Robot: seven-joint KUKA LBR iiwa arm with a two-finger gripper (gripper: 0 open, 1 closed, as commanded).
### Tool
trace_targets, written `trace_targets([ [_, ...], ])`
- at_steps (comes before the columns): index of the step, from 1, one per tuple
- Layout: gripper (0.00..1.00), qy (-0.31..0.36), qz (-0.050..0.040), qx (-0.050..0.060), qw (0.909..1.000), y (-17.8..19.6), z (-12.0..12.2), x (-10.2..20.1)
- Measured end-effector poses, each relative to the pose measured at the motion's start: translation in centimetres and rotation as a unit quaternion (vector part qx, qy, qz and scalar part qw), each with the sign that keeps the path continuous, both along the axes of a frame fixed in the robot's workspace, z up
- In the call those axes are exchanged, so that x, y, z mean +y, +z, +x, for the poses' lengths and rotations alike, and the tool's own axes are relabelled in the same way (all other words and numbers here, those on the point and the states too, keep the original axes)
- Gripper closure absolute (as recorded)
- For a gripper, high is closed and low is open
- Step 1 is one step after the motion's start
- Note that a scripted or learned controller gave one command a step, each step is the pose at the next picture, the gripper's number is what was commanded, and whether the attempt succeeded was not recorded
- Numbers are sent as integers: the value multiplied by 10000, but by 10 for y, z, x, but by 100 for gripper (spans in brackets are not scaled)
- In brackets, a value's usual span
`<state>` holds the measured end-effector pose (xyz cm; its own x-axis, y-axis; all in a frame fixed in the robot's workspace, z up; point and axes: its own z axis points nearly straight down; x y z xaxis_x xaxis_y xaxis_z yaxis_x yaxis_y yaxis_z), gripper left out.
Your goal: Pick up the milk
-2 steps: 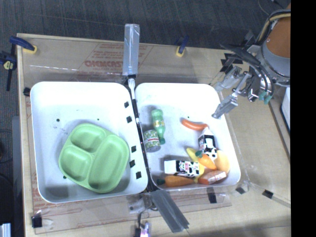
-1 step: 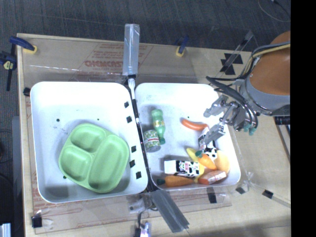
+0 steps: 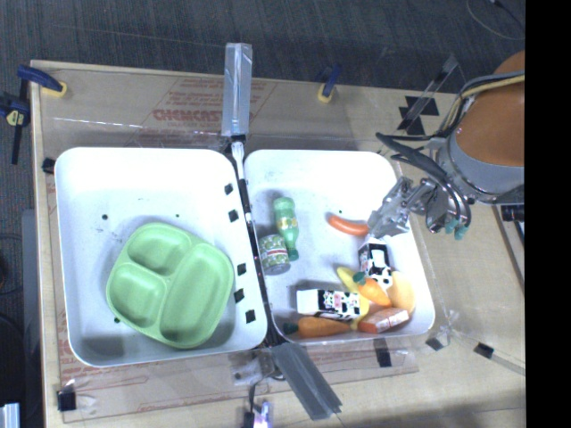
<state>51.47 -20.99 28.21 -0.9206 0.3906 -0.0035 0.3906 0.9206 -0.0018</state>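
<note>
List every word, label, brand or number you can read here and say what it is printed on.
None can be read for certain.
Cardboard sheet under the bins: red print, upside down and blurred, unreadable.
Green bottle: label too small to read.
Small can: label too blurred to read.
Two cow-patterned milk cartons: black patches, no legible letters.

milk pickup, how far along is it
Done: the arm has reached over the right bin, and the gripper hangs above its right side, close to the sausage. In hand: nothing shows between its fingers. Left: the milk carton, cow-patterned, lies on its side near the bin's front edge among the toy food, so the descent, grasp and lift all remain.
</note>
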Motion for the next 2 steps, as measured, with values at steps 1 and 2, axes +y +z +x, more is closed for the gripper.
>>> trace_targets([
  [1,0,1,-1,0,10000,0,0,0],
  [2,0,145,8,2,9999,-8,45,-1],
])
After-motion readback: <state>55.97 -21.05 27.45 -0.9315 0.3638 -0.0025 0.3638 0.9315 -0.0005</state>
